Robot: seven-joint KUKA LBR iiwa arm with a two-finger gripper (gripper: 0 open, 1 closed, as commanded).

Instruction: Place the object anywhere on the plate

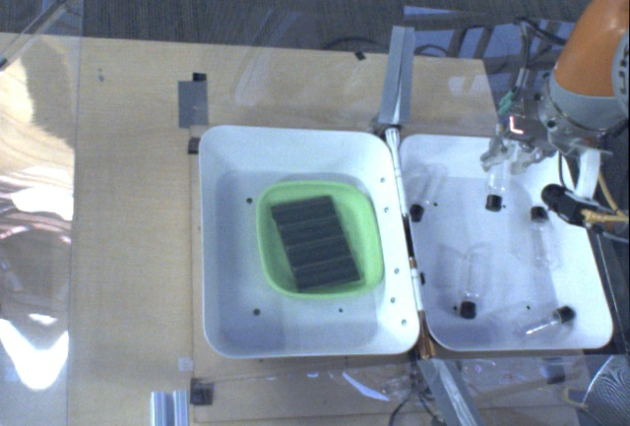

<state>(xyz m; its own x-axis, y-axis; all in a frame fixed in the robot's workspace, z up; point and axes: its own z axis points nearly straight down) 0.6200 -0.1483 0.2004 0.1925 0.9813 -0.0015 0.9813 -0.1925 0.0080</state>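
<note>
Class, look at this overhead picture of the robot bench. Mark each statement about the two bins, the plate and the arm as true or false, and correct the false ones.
1. The green plate sits in the left bin. True.
2. A dark ribbed object lies on the plate. True.
3. The right bin holds a red ball. False: it holds several small clear vials with dark caps.
4. The gripper hangs over the left bin. False: it is above the right bin, near its far edge.
5. The two bins sit side by side, touching along one edge. True.
</note>
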